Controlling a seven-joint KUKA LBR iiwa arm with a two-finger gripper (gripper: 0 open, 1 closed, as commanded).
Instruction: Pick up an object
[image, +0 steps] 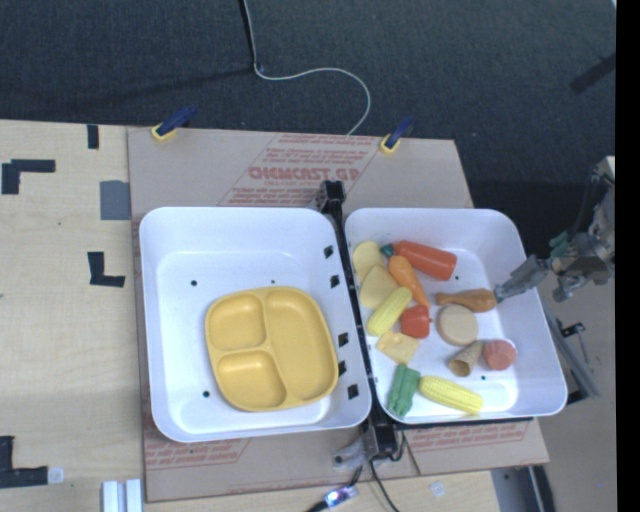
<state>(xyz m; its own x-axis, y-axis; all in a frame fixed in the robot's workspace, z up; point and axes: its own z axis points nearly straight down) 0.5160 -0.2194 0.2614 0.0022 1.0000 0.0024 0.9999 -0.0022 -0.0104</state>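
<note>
The right white bin (500, 232) holds several toy foods. Among them are a red pepper (426, 259), an orange carrot (404, 277), a brown drumstick (467, 298), a round tan biscuit (458, 325), a red tomato (415, 322), a pink piece (498, 353), a corn cob (450, 394) and a green vegetable (402, 389). My gripper (538, 285) hangs over the bin's right rim, above the toys. It is open with nothing between its fingers, and one fingertip (503, 290) reaches toward the drumstick's right end.
The left white bin (165, 300) holds a yellow divided plate (270, 346). Both bins rest on a cardboard sheet (300, 170) held by yellow and blue clamps. A white cable (330, 75) loops across the dark floor at the back.
</note>
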